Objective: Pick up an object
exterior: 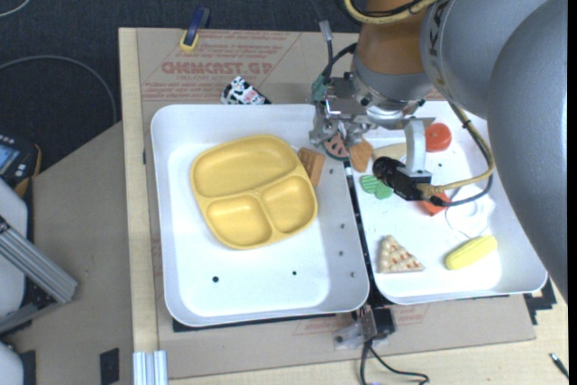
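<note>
The gripper (335,138) hangs low over the seam between the bins, beside the yellow divided plate (253,190). I cannot tell how its jaws stand. It seems placed to reach the small brown piece (312,165) there.

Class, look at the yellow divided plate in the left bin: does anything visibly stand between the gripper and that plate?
Nothing visible blocks it. The gripper hangs over the seam between the bins, and the yellow divided plate lies uncovered beside it. A small brown piece leans at the plate's near edge, below the gripper.

A yellow divided plate (253,190) is seen flat in the left bin. In the right bin, a pizza slice (397,256), a corn cob (470,252) and a green piece (375,186) are found.
</note>
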`<move>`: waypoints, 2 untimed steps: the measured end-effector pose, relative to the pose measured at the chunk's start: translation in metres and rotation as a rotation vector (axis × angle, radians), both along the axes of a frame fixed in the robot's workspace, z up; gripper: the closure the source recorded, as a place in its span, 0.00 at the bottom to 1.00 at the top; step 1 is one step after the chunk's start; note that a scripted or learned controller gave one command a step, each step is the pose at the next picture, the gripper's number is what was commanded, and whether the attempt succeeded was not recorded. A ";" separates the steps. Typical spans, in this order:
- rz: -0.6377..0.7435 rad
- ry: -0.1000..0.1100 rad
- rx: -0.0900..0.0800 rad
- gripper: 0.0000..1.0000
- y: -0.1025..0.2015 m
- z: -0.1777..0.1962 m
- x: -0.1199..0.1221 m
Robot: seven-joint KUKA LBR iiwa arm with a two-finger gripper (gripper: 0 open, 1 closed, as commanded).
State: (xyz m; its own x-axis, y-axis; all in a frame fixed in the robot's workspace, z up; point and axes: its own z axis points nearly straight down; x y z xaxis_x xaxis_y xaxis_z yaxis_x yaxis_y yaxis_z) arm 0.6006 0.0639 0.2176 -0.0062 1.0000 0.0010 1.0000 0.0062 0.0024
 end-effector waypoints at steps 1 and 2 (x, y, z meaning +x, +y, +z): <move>-0.004 -0.001 -0.001 1.00 0.008 0.001 0.015; -0.005 -0.001 -0.001 1.00 0.016 0.012 0.020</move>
